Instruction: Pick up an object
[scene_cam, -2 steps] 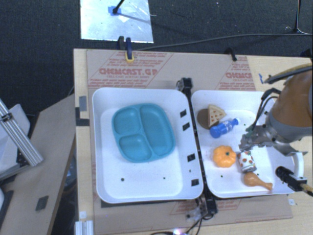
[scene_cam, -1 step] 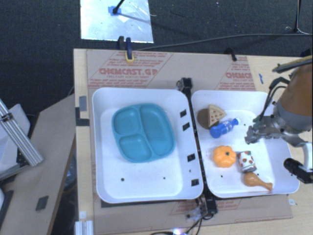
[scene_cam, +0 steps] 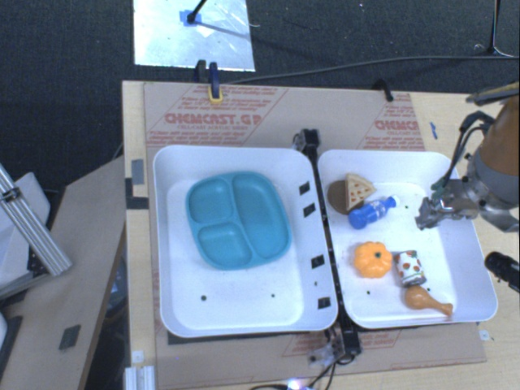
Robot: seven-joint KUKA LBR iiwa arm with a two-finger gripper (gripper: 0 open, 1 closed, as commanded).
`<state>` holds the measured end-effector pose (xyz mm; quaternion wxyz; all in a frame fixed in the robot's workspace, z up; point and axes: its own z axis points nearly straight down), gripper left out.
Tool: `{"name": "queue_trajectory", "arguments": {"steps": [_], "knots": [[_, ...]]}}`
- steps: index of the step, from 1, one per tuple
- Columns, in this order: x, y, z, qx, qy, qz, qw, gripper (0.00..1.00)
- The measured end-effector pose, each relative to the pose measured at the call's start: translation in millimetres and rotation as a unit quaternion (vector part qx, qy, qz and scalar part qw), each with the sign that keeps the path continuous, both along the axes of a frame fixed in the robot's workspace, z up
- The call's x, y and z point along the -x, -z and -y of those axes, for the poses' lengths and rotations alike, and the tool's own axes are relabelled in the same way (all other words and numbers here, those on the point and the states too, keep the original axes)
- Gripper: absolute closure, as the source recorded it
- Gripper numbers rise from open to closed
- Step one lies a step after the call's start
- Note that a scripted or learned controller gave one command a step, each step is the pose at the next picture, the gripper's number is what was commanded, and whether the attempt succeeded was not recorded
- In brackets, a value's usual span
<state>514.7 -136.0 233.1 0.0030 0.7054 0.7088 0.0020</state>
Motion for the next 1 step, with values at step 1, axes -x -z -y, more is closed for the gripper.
{"name": "queue_trajectory", "arguments": {"steps": [1], "knots": [[-1.3,-43.0,0.2,-0.0001,0.000,-0.001,1.0000,1.00]]}}
